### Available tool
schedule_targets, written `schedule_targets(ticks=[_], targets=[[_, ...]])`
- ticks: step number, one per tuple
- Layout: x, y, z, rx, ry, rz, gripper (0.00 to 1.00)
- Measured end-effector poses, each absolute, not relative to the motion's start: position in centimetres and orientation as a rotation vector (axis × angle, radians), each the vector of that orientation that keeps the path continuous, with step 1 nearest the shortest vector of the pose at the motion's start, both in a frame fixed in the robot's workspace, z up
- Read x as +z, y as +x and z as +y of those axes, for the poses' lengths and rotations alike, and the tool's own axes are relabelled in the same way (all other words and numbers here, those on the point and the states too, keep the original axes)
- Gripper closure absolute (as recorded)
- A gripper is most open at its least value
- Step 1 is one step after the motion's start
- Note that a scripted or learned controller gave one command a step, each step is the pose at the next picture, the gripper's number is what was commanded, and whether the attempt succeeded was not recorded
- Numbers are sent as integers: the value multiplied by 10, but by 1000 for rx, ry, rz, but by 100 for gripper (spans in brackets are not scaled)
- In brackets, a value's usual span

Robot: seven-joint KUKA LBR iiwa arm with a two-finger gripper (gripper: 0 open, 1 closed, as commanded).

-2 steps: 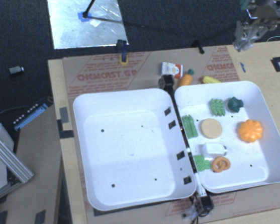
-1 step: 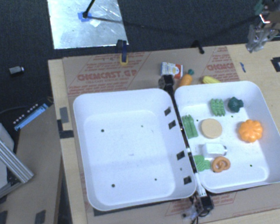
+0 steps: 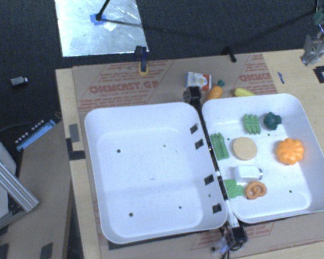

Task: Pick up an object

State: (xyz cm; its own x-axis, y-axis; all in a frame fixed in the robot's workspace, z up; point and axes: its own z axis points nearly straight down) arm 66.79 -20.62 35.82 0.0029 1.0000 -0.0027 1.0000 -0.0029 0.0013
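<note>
While the gripper (image 3: 317, 49) hangs high beyond the far right corner of the right bin (image 3: 319, 194), well apart from the tan disc (image 3: 245, 148), we cannot tell how its grip stands. Around that disc, inside the bin, we see an orange pumpkin (image 3: 290, 150) to its right, a ridged green piece (image 3: 251, 124) and a dark green floret (image 3: 272, 120) behind it, a green strip (image 3: 218, 146) to its left, and a white block (image 3: 249, 172) and a pretzel (image 3: 255, 190) in front. Left of the disc lies the left bin (image 3: 149, 168). Both bins rest on a printed cardboard sheet (image 3: 121, 81), dark floor (image 3: 223, 7) beyond
</note>
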Motion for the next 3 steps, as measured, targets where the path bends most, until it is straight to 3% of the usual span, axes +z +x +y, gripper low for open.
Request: schedule_targets(ticks=[1,2,3], targets=[[519,651,-172,15,2202,2218,100],[459,669,-206,-1,2220,2220,100],[471,669,-206,1,2215,2223,100]])
